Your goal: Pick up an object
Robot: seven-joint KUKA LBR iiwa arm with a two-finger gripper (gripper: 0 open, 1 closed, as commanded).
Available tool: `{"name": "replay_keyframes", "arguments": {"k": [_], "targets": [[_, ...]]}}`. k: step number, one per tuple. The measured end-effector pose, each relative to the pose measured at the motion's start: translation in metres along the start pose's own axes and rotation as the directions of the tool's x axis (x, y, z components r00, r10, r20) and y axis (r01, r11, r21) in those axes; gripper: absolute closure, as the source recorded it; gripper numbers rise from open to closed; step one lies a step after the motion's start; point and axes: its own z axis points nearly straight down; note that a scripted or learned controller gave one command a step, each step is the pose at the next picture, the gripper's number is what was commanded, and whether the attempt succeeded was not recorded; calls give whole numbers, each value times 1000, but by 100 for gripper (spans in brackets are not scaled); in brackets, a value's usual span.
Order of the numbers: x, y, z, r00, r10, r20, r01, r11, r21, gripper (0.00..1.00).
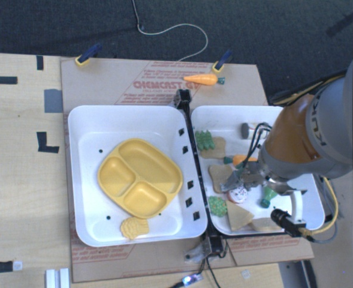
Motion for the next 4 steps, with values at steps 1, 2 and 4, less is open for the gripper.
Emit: {"name": "replay_keyframes", "arguments": {"k": [1, 2, 4], "targets": [[-9, 2, -47, 1000, 1, 4, -1, 1000, 1, 100], [-7, 13, -100, 1000, -1, 4, 1, 1000, -1, 100], [51, 19, -119, 1000, -5, 2, 5, 1000, 5, 100]]}}
